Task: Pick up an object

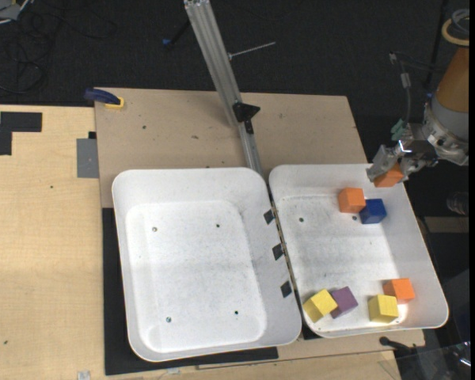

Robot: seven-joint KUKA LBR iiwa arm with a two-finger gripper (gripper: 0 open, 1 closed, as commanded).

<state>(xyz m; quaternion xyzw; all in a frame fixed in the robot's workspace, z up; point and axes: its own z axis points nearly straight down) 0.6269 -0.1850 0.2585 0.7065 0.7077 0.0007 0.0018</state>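
My gripper point(388, 169) hangs above the far right rim of the right bin point(427, 248), shut on a small orange block point(391, 179) that shows between its fingers. In the right bin, an orange cube point(351, 199) lies at the far side, touching a blue cube point(373, 210). Along the near side lie a yellow cube point(320, 303), a purple cube point(344, 299), a second yellow cube point(383, 308) and another orange cube point(400, 290).
The left bin point(123, 212) stands beside the right one, with black clips point(277, 250) along the shared edge. A slanted aluminium rail point(222, 70) rises behind the bins. A blue and yellow clamp point(104, 97) sits at the board's far left corner.
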